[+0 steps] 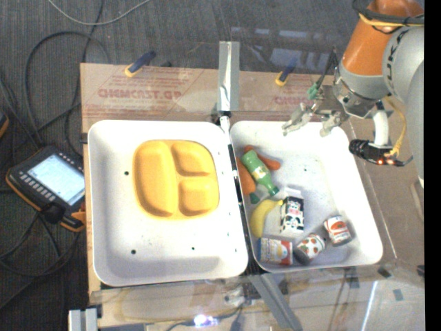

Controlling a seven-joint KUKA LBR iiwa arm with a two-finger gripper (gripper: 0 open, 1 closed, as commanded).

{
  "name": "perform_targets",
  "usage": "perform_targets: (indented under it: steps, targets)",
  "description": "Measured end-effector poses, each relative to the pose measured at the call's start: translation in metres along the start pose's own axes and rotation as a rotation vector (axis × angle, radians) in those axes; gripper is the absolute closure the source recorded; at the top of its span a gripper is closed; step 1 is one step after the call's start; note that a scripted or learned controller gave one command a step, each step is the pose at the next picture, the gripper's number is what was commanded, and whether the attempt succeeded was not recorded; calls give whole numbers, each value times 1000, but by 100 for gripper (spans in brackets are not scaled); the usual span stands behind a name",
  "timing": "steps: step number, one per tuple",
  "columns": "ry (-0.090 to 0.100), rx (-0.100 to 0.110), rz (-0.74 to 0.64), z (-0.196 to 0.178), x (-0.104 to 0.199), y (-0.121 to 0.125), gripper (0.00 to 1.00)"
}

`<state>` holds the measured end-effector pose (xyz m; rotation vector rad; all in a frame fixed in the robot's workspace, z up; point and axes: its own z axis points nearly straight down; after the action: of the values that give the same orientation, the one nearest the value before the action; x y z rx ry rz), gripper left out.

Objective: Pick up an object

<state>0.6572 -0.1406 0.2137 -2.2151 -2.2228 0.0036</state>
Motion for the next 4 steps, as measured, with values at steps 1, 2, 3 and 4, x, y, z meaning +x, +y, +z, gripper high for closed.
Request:
perform_targets:
  steps: [1, 2, 3, 4]
  targets:
    - [1, 1, 56, 10, -13, -40, 0]
    - [-3, -1, 62, -47, -78, -72, 0]
    - [1, 1, 24, 103, -58, -167, 0]
    - [10, -9, -90, 122, -70, -168, 0]
